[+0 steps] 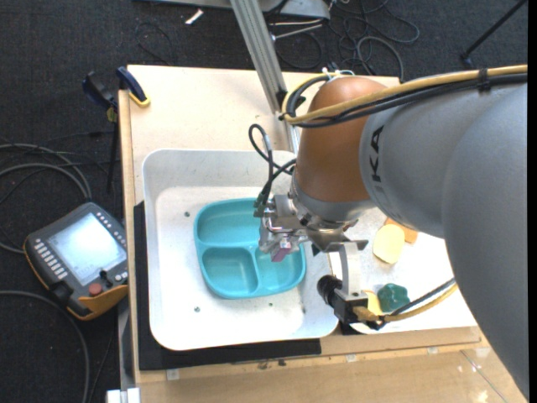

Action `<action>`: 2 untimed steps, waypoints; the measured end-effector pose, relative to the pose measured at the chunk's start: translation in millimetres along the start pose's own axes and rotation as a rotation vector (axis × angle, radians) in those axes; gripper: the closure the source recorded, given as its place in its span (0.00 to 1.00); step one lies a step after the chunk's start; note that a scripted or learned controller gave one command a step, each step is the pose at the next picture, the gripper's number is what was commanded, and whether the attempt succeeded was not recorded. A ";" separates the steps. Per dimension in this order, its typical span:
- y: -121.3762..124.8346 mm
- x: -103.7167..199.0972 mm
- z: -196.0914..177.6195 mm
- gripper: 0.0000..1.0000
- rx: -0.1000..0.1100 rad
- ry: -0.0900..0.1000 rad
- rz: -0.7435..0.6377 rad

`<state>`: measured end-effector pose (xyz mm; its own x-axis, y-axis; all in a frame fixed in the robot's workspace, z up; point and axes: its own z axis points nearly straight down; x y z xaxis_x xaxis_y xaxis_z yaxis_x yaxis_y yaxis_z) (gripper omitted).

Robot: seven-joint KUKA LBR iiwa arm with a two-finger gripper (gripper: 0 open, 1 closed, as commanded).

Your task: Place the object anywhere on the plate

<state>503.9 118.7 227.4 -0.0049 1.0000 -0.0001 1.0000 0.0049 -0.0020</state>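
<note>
Camera view: gripper (277, 243) over plate (222, 263), perhaps touching.

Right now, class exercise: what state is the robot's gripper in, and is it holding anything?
Gripper: over the right side of the teal plate; open or closed cannot be told. Something small and purple shows at its tip, but a hold is not clear.

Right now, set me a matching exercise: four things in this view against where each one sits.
Things:
1. teal plate
2. pincer
3. pale yellow object
4. teach pendant

Places:
A. on the floor, left of the bench
B. in the right bin, beside the arm
C. in the left bin
D. over the plate's right side

Pairs: 1-C, 2-D, 3-B, 4-A
</note>
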 end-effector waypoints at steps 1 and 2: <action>-5.8 15.5 -5.3 1.00 -0.002 0.001 0.000; -5.6 14.4 -5.1 0.00 -0.001 0.000 0.002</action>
